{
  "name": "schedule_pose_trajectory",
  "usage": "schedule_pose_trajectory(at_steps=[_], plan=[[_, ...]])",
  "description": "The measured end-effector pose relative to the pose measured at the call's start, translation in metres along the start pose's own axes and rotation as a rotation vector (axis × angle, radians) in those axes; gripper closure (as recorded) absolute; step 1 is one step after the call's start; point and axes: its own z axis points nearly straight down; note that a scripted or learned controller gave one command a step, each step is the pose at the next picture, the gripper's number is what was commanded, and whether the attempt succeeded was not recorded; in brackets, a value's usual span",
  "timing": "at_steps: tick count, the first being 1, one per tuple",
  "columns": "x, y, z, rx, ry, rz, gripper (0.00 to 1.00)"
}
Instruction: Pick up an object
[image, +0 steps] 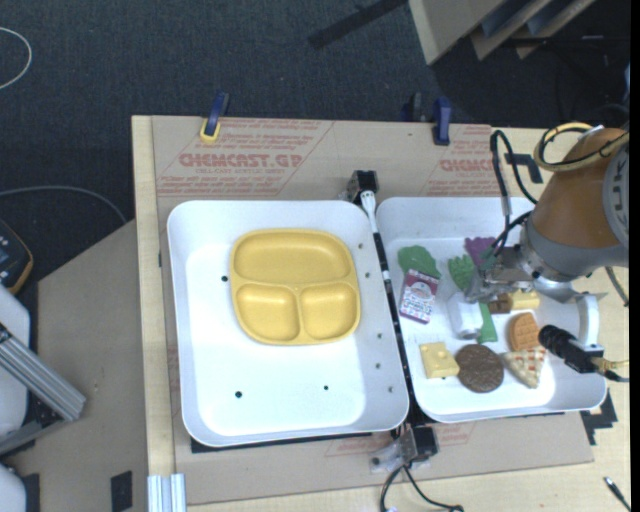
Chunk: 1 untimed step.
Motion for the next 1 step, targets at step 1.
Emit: schedule_pose_trajectory(at_steps=[1], plan=[[-0.0011,-0.0032,-0.0625,0.009,-0.005,0.0,1.0]])
